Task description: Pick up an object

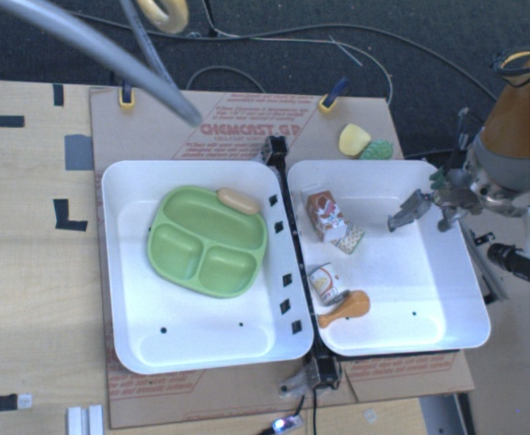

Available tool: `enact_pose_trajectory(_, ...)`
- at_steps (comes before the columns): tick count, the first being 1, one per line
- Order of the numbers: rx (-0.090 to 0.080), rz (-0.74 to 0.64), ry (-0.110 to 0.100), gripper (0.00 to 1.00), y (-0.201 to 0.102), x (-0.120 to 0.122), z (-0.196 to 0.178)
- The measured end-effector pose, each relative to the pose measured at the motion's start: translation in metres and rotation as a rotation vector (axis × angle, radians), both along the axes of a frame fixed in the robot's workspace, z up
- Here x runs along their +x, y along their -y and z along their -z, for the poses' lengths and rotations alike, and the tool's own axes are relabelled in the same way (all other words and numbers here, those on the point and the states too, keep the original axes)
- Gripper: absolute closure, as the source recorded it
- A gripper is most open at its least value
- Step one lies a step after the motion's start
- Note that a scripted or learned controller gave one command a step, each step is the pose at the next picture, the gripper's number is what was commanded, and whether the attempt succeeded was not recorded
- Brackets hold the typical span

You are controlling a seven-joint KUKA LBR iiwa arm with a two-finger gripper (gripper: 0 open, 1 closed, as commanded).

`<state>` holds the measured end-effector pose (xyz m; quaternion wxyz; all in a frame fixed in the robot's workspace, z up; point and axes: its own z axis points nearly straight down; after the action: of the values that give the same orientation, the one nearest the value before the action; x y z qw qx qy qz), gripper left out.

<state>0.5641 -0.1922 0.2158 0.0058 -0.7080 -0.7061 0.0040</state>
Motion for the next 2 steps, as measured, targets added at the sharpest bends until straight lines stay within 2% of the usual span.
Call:
enact_pose_trajectory(1, -0.003, -0.004, 0.012, 0.0, 0.0, 0.003, -0.007)
enact_pose_trajectory(2, -0.002, -0.004, 0.007, 0.0, -0.011, 0.003, 0.05)
